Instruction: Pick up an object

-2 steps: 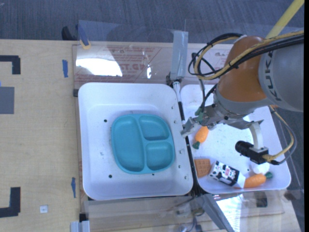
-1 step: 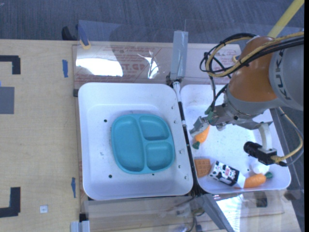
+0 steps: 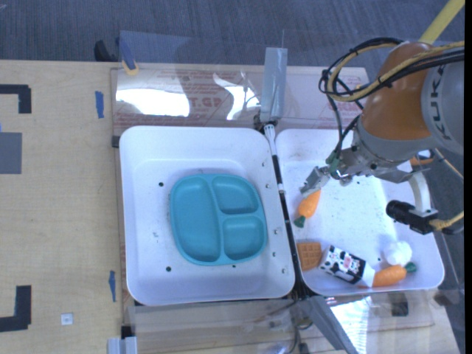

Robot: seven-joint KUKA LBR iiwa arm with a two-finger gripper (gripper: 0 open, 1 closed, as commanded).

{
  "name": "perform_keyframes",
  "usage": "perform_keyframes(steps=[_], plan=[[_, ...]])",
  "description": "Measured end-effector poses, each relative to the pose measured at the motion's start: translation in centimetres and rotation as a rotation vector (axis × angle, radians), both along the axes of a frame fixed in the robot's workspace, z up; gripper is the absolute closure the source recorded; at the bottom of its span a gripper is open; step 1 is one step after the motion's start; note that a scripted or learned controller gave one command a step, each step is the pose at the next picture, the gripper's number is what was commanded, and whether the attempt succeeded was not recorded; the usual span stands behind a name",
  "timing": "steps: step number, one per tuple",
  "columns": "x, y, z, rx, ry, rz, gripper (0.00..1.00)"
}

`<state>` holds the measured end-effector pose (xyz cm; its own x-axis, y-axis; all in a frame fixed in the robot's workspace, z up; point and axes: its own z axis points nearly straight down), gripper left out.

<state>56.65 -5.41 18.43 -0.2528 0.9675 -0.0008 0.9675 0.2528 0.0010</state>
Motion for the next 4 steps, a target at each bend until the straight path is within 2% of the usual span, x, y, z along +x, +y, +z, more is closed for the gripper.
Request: perform_keyframes(steps=[1,4], plan=[[1.08,0.36,0.03,0.000,-0.001,0.033,0.00],[1.08,0.36,0.04,0.000,-0.001,0.034,0.00]])
